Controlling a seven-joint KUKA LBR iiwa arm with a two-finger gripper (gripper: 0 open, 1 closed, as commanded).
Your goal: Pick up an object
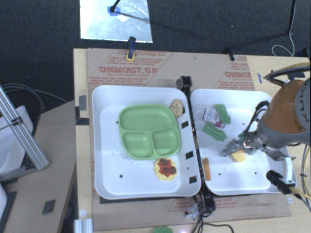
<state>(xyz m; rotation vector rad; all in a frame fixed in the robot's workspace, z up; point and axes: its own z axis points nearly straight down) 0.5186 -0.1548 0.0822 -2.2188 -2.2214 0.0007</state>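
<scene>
Far left of the gripper (236, 151) lay a green plate (148, 131), a pizza slice (165, 169) and a cookie (177, 108). Nearer left sat a carrot (206, 169); up-left, green pieces (214, 131). A yellow piece (238, 156) touched its fingertips; grip unclear.

1. The gripper (236, 148) sits low in the right bin (252, 186), with a small chunk (238, 156) just beside its tip.
2. Left of it lie two pickle pieces (217, 124) and a packet (210, 115).
3. Further left, past the divider, the left bin (104, 178) holds a divided tray (148, 131), a cookie (177, 108) and a small pizza (165, 169).
</scene>
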